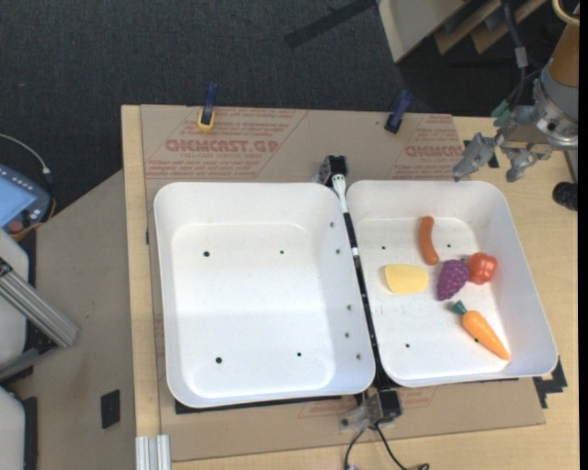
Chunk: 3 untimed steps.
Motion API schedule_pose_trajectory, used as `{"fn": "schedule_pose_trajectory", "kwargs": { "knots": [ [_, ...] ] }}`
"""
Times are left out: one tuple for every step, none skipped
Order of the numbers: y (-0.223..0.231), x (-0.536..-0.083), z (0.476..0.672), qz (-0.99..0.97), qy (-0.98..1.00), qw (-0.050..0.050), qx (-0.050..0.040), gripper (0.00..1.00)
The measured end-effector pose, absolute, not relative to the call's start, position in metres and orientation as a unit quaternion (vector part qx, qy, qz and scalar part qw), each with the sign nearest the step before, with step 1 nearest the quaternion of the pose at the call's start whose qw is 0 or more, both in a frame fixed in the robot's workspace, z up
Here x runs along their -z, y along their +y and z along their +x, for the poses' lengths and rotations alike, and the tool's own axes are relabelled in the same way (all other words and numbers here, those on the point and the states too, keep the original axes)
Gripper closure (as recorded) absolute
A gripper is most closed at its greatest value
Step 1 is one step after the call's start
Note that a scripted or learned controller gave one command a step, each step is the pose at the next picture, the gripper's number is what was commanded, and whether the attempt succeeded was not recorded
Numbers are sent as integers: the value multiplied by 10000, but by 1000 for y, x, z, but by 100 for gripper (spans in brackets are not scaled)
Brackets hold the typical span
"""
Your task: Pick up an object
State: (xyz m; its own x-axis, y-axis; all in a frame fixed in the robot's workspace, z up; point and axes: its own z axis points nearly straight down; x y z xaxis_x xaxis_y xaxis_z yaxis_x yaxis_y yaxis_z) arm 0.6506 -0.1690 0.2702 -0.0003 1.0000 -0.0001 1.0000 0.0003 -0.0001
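While sausage (427, 239), grapes (451, 279), tomato (482, 266) and carrot (485, 334) cluster in the right bin (418, 344), the gripper (491, 169) hangs released above its far rim, likely staged for descent.

- Grey robot arm with orange band (562, 78): cut by the top and right edges just above the two-finger gripper (496, 162).
- Blue-faced device (14, 197): mostly beyond the left edge; kind unclear.
- Silver metal bar (35, 307): runs off the left edge.
- Pale wooden furniture (441, 23): cropped at the top.
- Red lettering on the brown cardboard sheet (220, 144): too blurred to read.
- Black cable (367, 453): leaves by the bottom edge.
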Motion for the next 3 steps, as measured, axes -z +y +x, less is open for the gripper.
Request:
{"fn": "schedule_pose_trajectory", "kwargs": {
  "knots": [
    [-148, -210, 624, 7072, 7070, -38, 19, 0],
    [-95, -79, 625, 7053, 7089, -27, 0, 0],
    [-99, -96, 626, 7071, 7071, 17, -11, 100]
  ]
}}
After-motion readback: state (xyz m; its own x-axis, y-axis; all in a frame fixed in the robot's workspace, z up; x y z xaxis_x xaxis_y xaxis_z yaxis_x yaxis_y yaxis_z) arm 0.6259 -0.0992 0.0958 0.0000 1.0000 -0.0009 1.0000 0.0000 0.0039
